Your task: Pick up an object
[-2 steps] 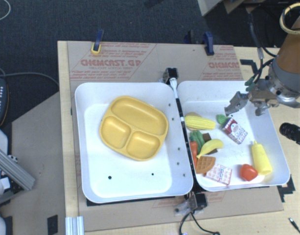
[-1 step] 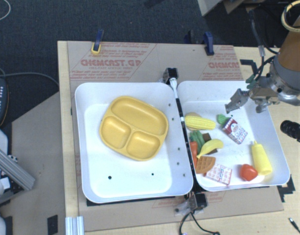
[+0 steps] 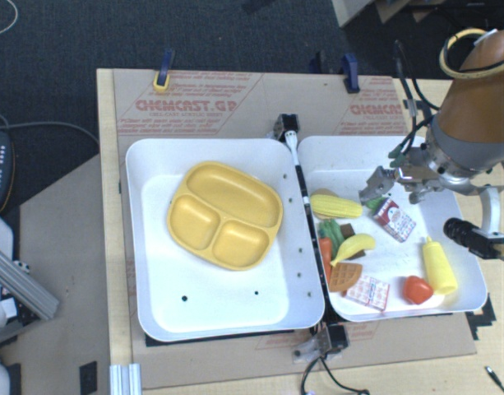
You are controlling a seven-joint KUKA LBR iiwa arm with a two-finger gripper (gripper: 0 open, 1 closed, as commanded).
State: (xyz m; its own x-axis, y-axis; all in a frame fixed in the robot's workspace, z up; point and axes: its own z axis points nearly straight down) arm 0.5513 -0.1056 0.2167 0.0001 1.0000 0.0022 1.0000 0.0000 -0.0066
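Observation:
My gripper (image 3: 383,188) hangs over the upper middle of the right bin (image 3: 350,153), nothing visibly in it. Just below it and to the right lies a red and white packet (image 3: 396,220). An ear of corn (image 3: 335,206) lies to the gripper's left, by the bin's left wall. Further down are a banana (image 3: 355,245), a green piece (image 3: 332,230), an orange carrot (image 3: 325,253), a brown waffle-like piece (image 3: 344,276) and a small red and white box (image 3: 367,292). A yellow bottle (image 3: 439,267) and a red tomato (image 3: 417,289) sit at the lower right.
The left bin (image 3: 145,220) holds a yellow divided plate (image 3: 225,215). Between the two bins runs a black divider rail (image 3: 305,212). The arm's grey body with its orange band (image 3: 473,97) fills the upper right, with a black part (image 3: 472,237) over the bin's right rim.

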